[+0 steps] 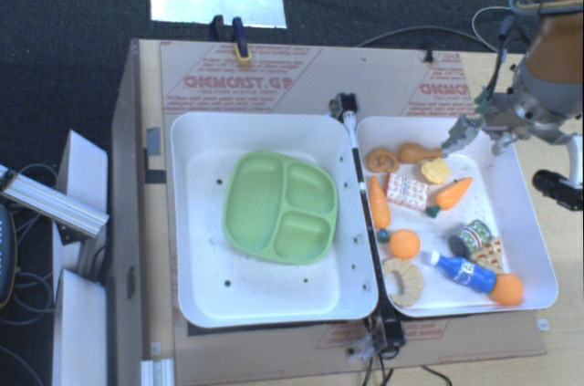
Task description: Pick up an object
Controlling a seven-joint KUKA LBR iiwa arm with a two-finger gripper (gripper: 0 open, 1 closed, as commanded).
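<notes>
Jaws [481, 130] hang spread apart with nothing between them, over the far rim of the right bin [538, 229], at about twelve o'clock from its load. One blue bottle [461, 271] lies nearest, with one cookie [404, 279] at its nine o'clock. Two carrots: one [378, 202] along the divider, one [451, 193] mid-bin. One drumstick [418, 152] lies just at the jaws' eight o'clock. Bare floor runs beside the right wall. One green tray [279, 207] fills the left bin [196, 193] on the counter [301, 69].
</notes>
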